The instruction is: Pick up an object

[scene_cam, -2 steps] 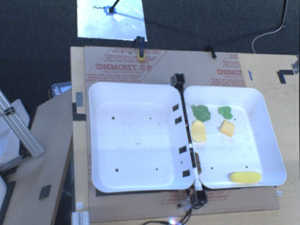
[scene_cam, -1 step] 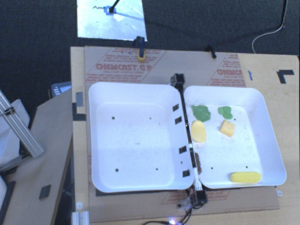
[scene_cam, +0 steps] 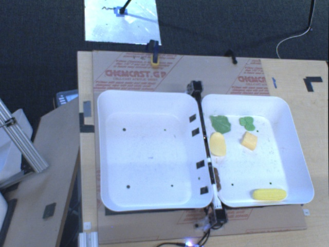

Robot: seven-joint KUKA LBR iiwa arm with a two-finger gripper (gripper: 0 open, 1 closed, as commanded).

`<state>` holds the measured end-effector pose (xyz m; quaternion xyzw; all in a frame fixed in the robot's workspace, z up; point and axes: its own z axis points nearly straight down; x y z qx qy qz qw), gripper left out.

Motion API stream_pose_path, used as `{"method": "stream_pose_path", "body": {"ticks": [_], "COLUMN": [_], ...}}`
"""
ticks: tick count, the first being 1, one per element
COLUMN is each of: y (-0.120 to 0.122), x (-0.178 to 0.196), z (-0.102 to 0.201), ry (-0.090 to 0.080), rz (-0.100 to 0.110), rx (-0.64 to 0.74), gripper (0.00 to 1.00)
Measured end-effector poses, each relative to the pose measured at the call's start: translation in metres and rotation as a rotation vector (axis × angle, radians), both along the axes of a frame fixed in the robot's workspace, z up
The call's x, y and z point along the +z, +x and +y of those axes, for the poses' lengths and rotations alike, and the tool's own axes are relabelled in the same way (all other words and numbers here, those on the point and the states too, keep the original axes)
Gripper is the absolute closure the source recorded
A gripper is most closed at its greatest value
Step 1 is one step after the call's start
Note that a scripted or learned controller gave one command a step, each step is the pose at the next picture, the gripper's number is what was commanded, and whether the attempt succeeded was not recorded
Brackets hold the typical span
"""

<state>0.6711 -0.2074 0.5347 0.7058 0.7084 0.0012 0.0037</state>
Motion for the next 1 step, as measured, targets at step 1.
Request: {"method": "stream_pose_path", "body": {"ticks": [1], "y": [-0.0179], "x": [-0.1503], "z": [0.0015], "ry": [0.007], "rz": [0.019], "rx": [-0.003], "gripper": [1.0]}}
